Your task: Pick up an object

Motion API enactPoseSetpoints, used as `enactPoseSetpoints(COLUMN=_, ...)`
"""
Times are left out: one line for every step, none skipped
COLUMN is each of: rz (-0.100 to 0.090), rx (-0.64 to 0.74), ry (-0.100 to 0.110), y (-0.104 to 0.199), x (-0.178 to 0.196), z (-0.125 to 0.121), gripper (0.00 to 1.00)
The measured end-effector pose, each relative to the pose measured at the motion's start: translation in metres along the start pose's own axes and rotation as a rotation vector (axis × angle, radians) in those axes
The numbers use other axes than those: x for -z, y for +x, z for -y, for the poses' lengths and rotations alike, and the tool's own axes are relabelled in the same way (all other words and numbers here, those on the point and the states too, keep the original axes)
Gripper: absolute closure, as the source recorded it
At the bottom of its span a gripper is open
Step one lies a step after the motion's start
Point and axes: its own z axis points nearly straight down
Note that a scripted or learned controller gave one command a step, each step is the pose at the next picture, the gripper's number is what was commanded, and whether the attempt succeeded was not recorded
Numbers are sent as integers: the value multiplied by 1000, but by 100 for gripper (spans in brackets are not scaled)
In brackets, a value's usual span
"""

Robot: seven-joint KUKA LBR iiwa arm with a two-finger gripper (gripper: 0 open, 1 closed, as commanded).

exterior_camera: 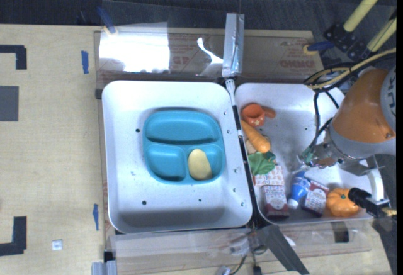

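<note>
Wooden surface (pixel 44 160) carrying two shallow white bins side by side. Left bin (pixel 119 160) holds a blue divided tray (pixel 173 141) with a yellow egg-shaped object (pixel 199 164) lying in its near right compartment. Right bin (pixel 289 104) holds a cluster of small objects along its left wall and near edge. The grey arm with its orange band (pixel 362 113) enters from the right and hangs over the right half of this bin; the wrist hides the gripper (pixel 318 157), so how far the fingers stand apart, and whether they touch or hold anything, cannot be told. Objects in the right bin, far to near: an orange cup (pixel 254 113); a carrot-like piece (pixel 257 138) just beside it; a green leafy item (pixel 261 162); a dark red packet (pixel 274 199); a small blue and white bottle (pixel 297 192); an orange pumpkin-shaped toy (pixel 342 202) at the near right, partly covered by a black part of the arm.
</note>
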Motion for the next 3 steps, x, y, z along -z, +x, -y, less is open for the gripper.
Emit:
enactPoseSetpoints(rz=-1, rx=55, ry=-1, y=3, x=40, z=-76, gripper=100)
enactPoseSetpoints(rz=-2, rx=54, ry=3, y=2, x=38, z=-75, gripper=0)
enactPoseSetpoints(rz=4, rx=107, ry=-7, y=18, x=4, z=-112, gripper=0)
